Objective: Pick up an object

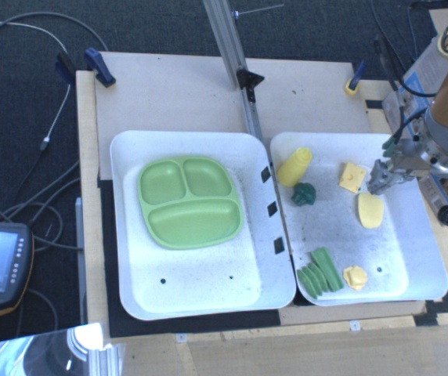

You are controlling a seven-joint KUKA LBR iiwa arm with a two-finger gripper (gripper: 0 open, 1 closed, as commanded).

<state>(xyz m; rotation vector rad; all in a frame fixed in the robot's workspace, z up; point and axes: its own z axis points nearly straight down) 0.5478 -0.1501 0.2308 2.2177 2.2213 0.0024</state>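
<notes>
Hiding its own jaws, the gripper point(384, 177) hovers beside the yellow block point(352, 177).

There are two white bins: the left bin point(130, 288) and the right bin point(420, 241). One green divided plate point(190, 202) is there. I count four yellow pieces point(294, 167) point(352, 177) point(370, 211) point(355, 276), one dark green piece point(303, 194), and one light green bundle point(320, 271).

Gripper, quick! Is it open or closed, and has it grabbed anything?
Gripper: it cannot be told. It hangs over the right bin, between the cheese piece and the yellow lemon-shaped toy.
</notes>
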